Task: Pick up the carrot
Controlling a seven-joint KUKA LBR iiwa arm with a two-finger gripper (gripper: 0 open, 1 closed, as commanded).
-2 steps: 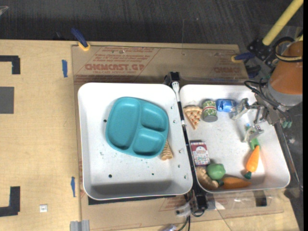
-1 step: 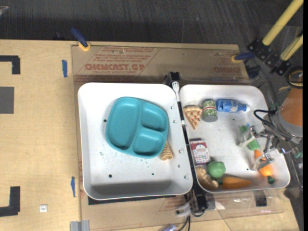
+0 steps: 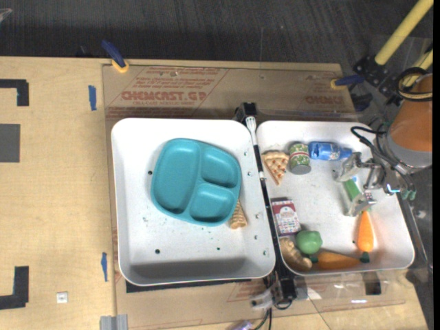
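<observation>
An orange carrot (image 3: 365,232) lies upright-looking along the right side of the right bin (image 3: 323,184), its dark stem end toward the front. A second orange carrot-like piece (image 3: 338,258) lies flat along the bin's front wall, next to a green apple (image 3: 309,240). My gripper (image 3: 359,181) hangs just behind the first carrot's upper tip, open, over a small green packet (image 3: 352,188). Nothing is held between its fingers.
The right bin also holds a waffle piece (image 3: 276,165), a green can (image 3: 298,157), a blue packet (image 3: 324,150), a red box (image 3: 285,216) and a tan item (image 3: 292,253). The left bin (image 3: 137,253) has a teal divided plate (image 3: 194,181) and a cone (image 3: 238,217).
</observation>
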